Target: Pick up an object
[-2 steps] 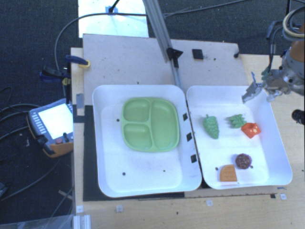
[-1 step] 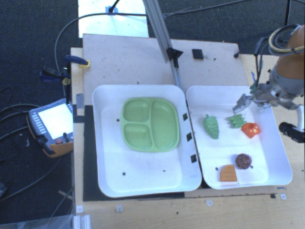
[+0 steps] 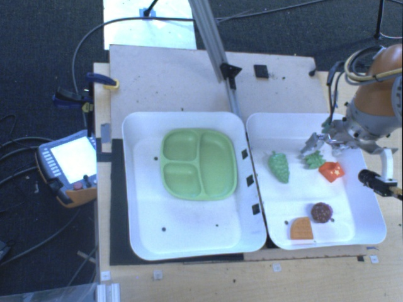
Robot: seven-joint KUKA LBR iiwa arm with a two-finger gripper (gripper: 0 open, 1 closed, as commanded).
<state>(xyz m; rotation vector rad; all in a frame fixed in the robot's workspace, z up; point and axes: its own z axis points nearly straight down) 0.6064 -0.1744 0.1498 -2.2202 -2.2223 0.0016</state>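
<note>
My gripper (image 3: 317, 146) hangs over the upper middle of the right bin (image 3: 365, 231), reaching in from the right. Just below its tip lies a small green piece (image 3: 314, 162), very close to it; whether they touch is unclear. A red piece (image 3: 331, 171) sits just right of the green one. A larger green leafy object (image 3: 278, 167) lies to the left, apart from the gripper. Toward the bin's front are a dark brown round object (image 3: 322, 212) and an orange wedge (image 3: 301, 229).
The left bin (image 3: 145, 231) holds a light green divided plate (image 3: 199, 163). A slanted metal pole (image 3: 214, 36) crosses the board behind the bins. A hand-held pendant (image 3: 68, 167) lies off the bench at left. Cables run along the floor.
</note>
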